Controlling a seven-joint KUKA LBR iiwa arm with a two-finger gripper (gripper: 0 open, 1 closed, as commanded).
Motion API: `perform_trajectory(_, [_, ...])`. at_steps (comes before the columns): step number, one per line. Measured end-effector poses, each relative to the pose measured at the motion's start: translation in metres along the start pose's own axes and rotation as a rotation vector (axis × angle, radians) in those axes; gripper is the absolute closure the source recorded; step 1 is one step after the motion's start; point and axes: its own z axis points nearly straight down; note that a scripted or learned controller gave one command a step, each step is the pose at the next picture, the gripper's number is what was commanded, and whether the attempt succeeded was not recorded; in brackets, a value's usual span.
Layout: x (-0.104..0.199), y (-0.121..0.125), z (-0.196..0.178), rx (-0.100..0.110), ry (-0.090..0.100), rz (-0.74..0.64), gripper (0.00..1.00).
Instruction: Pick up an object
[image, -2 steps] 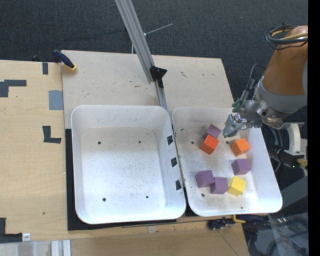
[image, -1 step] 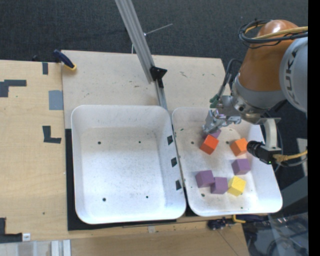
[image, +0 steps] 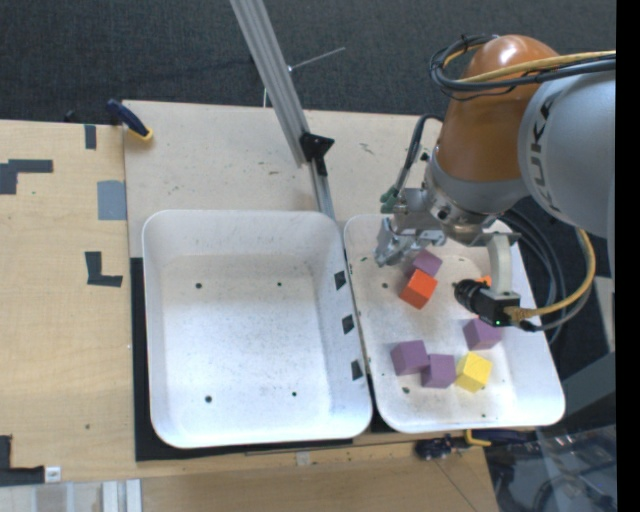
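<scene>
Camera view from above, at a slant: gripper (image: 396, 250) low over the far end of the right bin (image: 520, 400), hanging from the grey arm (image: 560, 120) with its orange band (image: 490, 100). Fingers narrow, nothing seen between them. Fingertips just left of an orange block (image: 420, 288), near it but apart, as far as can be told. Just behind the orange block and touching or almost touching it, a purple block (image: 428, 264), partly under the wrist. Right of these, a small black unit (image: 480, 298) with a green light, attached to the arm, over the bin's right side. Below that, another purple block (image: 482, 334) near the right wall. Toward the near end, two purple blocks side by side, the left one (image: 408, 356) and the right one (image: 438, 371) touching, and a yellow block (image: 475, 372) just beside the right one. Cables (image: 560, 300) looping off the wrist toward the right.

Left bin (image: 160, 250) beside the right one, rims meeting down the middle. Slanted metal pole (image: 285, 90) running from the top edge down to where the bins meet. Wooden bench (image: 60, 300) around both, with dark tape marks (image: 100, 268) on the left and a blue and yellow tool (image: 130, 120) near the far left corner.
</scene>
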Motion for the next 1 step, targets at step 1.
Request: perform_trajectory(1, [0.0539,0.0012,0.0238,0.003,0.000,0.000,1.00])
